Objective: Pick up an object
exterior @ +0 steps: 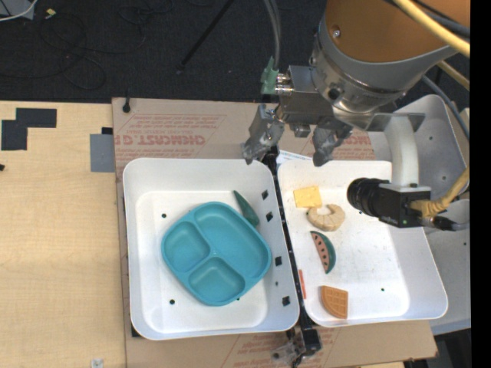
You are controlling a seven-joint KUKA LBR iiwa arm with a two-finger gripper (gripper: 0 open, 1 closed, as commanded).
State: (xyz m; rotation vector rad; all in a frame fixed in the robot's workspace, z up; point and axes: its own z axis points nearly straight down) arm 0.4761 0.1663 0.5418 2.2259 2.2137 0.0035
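My gripper [290,146] hangs above the far end of the divider between the two bins, its two fingers spread wide apart with nothing between them. In the right bin [399,297] lie a yellow cheese-like square [308,197], a tan bagel-like piece [327,218], a watermelon slice [324,251] and an orange waffle-like piece [334,301]. The yellow square is just below and right of the fingers. The left bin [146,282] holds a teal divided plate [215,253] and a dark green piece [247,207] at its far right.
A black cylindrical device [381,201] on a white bracket reaches over the right bin's right side. Brown cardboard [184,133] lies behind the bins, and a wooden bench top [54,236] spreads to the left. Cables hang behind the arm.
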